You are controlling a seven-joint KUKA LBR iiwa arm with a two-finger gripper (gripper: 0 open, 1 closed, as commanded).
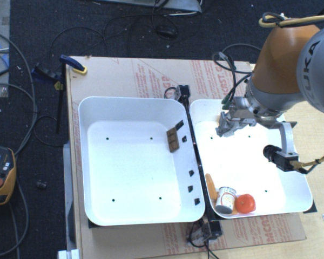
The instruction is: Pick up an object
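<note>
In the right bin (270,166) three objects lie near the front left corner: a thin orange stick (210,185), a small white can (225,198) on its side, and a red-orange ball (245,203). A brown block (173,140) leans against the right wall of the left bin (97,161). My gripper (227,124) hangs over the back left part of the right bin, well behind the three objects. Nothing shows beneath it.
The grey and orange arm (291,63) reaches in from the upper right. A black camera unit (276,155) juts out over the right bin. Clamps and cables (70,66) lie behind the bench.
</note>
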